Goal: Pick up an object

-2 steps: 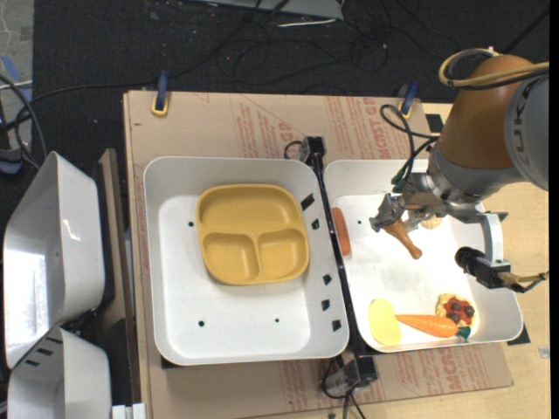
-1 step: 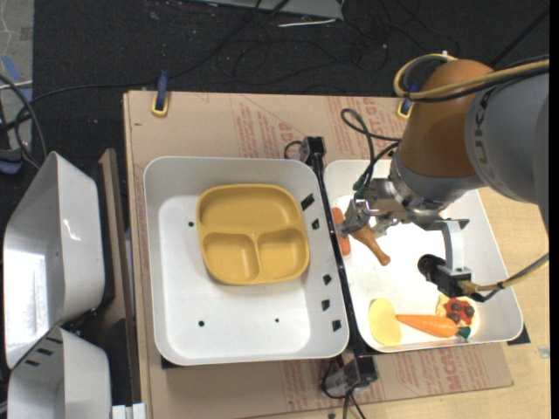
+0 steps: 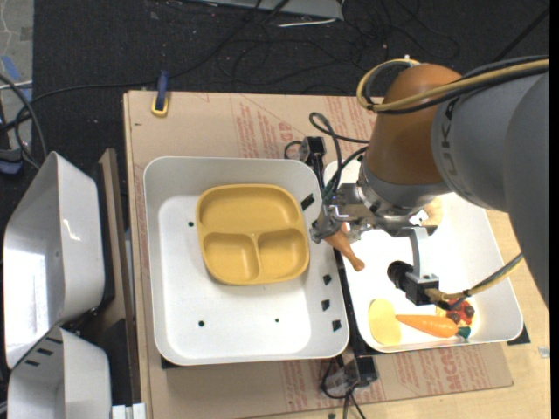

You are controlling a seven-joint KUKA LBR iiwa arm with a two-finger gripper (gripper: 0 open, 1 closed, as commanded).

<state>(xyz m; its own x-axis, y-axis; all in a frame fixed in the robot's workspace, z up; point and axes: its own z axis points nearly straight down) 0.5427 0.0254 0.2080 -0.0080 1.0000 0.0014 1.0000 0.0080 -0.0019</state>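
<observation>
Jaws grip orange stick above right bin.

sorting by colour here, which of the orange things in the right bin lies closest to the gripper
The small orange piece at the right bin's left edge, just below the gripper. The orange carrot lies farther off, near the bin's front edge beside the yellow disc.

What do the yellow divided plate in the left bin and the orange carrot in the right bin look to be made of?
The yellow three-compartment plate looks like moulded plastic with a matte to satin finish: uniform colour, rounded ridges, soft highlights. The orange carrot-shaped toy also seems to be plastic, smooth and slightly glossy, with an even, saturated colour; foam or rubber cannot be ruled out at this size.
</observation>
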